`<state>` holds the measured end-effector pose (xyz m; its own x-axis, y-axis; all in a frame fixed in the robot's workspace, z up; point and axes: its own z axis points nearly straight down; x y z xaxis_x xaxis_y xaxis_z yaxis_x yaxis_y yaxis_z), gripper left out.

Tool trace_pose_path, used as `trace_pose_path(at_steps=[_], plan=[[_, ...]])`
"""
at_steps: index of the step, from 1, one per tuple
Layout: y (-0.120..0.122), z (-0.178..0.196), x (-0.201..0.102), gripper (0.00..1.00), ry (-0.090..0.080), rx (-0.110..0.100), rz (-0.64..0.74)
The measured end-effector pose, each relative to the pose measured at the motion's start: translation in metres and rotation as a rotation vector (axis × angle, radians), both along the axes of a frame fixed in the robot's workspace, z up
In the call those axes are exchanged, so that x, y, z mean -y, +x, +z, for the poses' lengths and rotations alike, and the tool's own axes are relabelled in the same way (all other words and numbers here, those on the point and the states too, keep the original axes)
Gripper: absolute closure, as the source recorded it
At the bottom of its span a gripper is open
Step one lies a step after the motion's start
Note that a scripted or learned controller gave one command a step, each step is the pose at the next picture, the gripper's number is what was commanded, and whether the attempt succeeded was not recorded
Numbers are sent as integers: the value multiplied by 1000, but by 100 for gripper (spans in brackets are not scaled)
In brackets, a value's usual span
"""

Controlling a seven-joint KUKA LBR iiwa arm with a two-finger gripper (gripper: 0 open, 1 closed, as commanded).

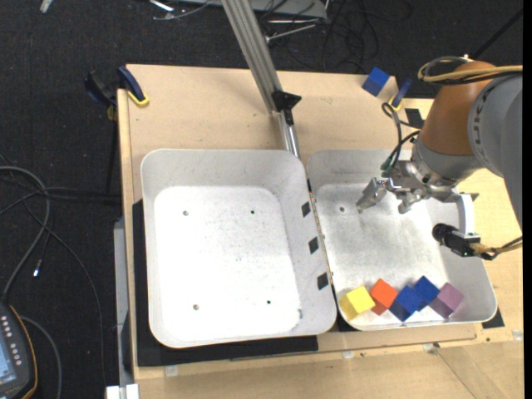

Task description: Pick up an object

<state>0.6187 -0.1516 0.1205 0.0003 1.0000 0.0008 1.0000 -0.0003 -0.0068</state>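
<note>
Several small blocks lie along the near wall of the right bin (332,169): a yellow block (358,302), an orange block (383,294), a blue block (415,297) and a purple block (447,299). My gripper (385,198) hangs over the far part of the right bin, well away from the blocks. Its two fingers are spread apart with nothing between them.
The left bin (150,223) sits beside the right one. A slanted metal pole (253,44) ends at the bins' far junction. Another blue block (376,81) rests on the bench beyond the right bin. A black and yellow clamp (125,86) grips the bench's far left corner.
</note>
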Motion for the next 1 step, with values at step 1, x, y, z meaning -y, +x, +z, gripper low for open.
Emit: trace_pose_path(at_steps=[1], plan=[[-13, -27, -47, 0, 0, 4, 7]])
